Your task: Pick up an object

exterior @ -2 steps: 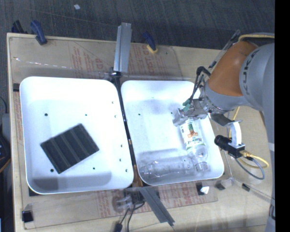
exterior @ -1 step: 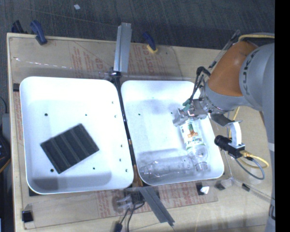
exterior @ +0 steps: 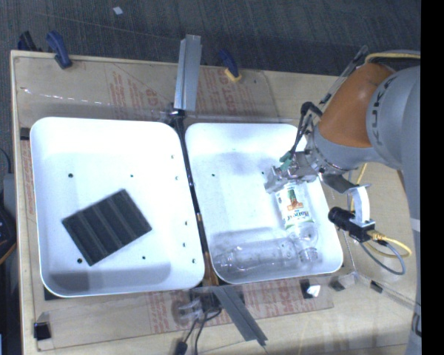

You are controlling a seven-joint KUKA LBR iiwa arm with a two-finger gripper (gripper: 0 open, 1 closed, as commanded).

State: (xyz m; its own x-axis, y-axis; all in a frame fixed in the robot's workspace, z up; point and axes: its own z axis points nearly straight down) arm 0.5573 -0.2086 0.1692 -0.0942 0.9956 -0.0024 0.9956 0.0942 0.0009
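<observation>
Gripper (exterior: 283, 174) state unclear, over labelled bottle (exterior: 296, 209); clear bottle (exterior: 263, 257) nearby.

Small bottle (exterior: 296, 210) in right bin (exterior: 229, 161): white label with green and orange print, lettering too small to read. Bench sheet (exterior: 133, 87): faint repeated red printing, illegible. No other text can be made out.

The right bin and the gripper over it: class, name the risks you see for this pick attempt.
1. The gripper sits at one end of the small labelled bottle, so an off-centre grasp may let it swing or slip.
2. That bottle touches the clear bottle lying along the right bin's near wall; lifting one could drag the other.
3. Clear, round plastic may roll away from closing fingers.
</observation>
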